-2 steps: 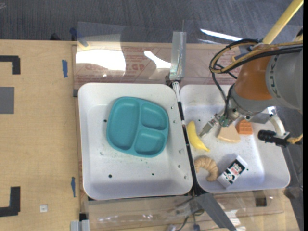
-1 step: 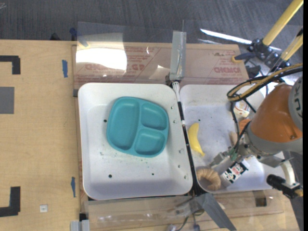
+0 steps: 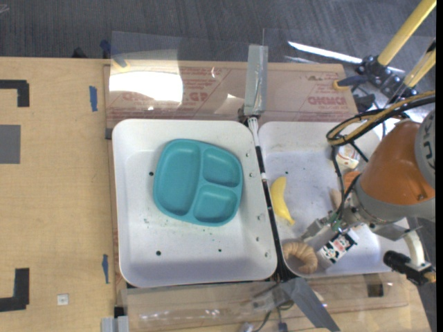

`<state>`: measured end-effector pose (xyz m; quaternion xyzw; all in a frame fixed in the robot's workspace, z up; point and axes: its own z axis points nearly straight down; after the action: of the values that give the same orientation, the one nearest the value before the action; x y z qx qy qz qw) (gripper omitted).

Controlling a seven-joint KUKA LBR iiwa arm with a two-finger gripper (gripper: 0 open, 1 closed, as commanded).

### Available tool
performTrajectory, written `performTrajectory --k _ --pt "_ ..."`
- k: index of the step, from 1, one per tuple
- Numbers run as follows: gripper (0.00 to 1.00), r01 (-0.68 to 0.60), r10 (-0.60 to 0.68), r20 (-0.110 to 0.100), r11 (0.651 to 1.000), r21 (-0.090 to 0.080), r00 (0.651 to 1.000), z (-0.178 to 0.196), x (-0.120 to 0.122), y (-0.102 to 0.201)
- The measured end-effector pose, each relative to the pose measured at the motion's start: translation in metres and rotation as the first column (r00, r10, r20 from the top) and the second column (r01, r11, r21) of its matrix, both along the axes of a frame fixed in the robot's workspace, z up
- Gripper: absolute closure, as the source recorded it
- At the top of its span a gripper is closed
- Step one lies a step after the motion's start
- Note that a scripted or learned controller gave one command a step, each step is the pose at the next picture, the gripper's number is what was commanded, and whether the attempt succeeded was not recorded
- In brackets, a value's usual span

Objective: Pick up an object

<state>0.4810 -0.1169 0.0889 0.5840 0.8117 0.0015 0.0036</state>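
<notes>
In the right bin [image 3: 304, 161] a yellow banana [image 3: 279, 199] lies near the left wall, pointing front to back. A tan, ridged pastry-like piece [image 3: 300, 254] sits at the bin's front left corner. My gripper [image 3: 331, 235] hangs low over the front of this bin, just right of the pastry and right of the banana's near end. A small black-and-white item [image 3: 339, 247] shows right beneath the gripper; whether it is held is unclear. The grey arm with its orange band [image 3: 393, 171] covers the bin's right side.
The left bin [image 3: 131, 206] bears a teal divided plate [image 3: 198, 181] in its middle. An orange piece [image 3: 350, 179] and a small white item [image 3: 345, 156] peek out beside the arm. Cables [image 3: 360, 123] loop above the right bin. A metal divider [image 3: 255, 81] stands behind the bins.
</notes>
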Motion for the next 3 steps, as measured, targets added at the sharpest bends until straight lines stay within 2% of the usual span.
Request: performTrajectory --k 1,2,3 --pt "0.00 0.240 -0.240 -0.008 0.971 0.001 0.971 0.026 0.005 -0.001" --pt "0.00 0.541 -0.541 -0.003 0.841 0.003 0.841 -0.001 0.004 0.013" --pt "0.00 0.702 -0.702 -0.010 0.712 -0.001 0.712 0.016 0.009 0.016"
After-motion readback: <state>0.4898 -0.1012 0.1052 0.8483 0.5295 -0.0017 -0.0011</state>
